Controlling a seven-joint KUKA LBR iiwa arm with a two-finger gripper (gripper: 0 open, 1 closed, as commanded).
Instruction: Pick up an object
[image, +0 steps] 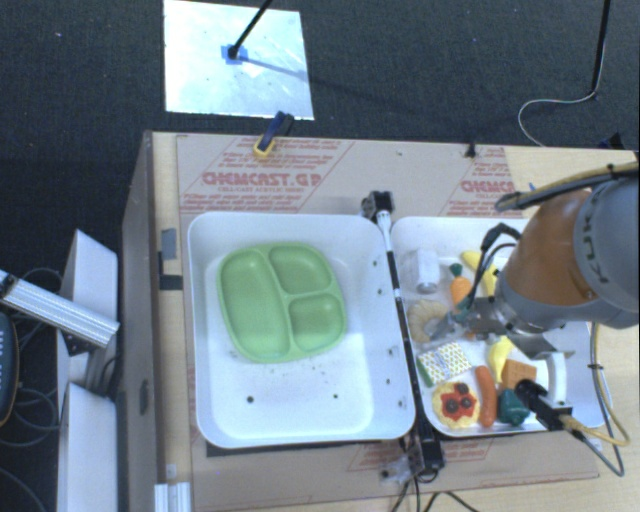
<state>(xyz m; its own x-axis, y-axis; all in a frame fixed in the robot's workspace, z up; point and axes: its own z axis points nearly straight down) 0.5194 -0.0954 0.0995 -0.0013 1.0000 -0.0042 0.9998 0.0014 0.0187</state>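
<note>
In the camera view the arm (570, 262) reaches in from the right and hangs low over the right bin (425, 232), whose toy food lies piled near: a carrot (484, 394), a pizza slice (456, 403), a checkered piece (446, 357). The end effector (470, 322) is above that pile, presumably choosing one; its opening I cannot tell. The left bin (290, 420) holds a green tray (281, 300).

Arm (575, 255) cut off at right edge

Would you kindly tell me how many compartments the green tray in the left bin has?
3: on the green tray, one long compartment along its left side, one at upper right, one at lower right.
</note>
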